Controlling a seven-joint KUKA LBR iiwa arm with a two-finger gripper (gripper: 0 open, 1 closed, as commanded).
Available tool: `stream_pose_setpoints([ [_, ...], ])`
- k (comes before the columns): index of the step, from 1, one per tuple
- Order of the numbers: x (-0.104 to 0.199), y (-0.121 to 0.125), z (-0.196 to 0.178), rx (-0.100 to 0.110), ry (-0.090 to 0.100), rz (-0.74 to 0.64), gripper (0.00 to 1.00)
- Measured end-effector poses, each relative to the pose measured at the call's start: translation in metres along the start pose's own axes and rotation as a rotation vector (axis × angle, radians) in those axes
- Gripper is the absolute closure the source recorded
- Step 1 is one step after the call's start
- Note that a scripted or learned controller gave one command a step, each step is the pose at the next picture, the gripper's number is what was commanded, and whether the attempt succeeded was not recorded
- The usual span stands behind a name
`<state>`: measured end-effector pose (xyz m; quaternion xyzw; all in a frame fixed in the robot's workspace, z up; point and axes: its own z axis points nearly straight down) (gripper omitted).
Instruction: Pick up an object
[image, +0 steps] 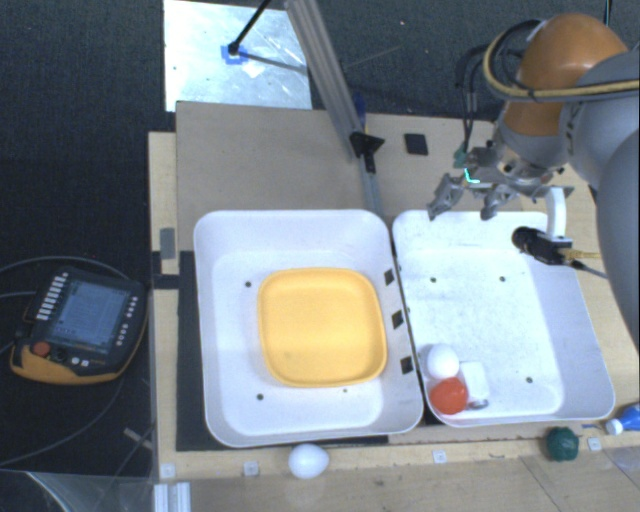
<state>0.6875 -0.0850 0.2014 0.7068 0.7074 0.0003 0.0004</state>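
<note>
The gripper (463, 208) is hovering with its fingers spread apart and holding nothing, over the far rim of the right bin (560, 330); a white ball (441, 361), red ball (449, 396) and white block (473, 381) are lying together in that bin's near left corner

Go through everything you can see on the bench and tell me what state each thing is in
Yellow square plastic plate: lying flat in the left white bin.
White ball: resting in the right white bin's near-left corner.
Red ball: resting beside it, touching a small white block.
White egg-shaped object: lying outside the bins.
Gripper: jaws spread, holding nothing, above the right bin's far edge.
</note>
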Motion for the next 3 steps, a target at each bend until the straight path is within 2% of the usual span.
stream_pose_setpoints([
  [1,0.0,0.0,0.0,0.0,0.0,0.0,0.0],
  [2,0.004,0.005,0.059,0.004,0.0,0.0,0.0],
  [3,0.002,0.005,0.095,0.0,-0.002,0.001,0.0],
])
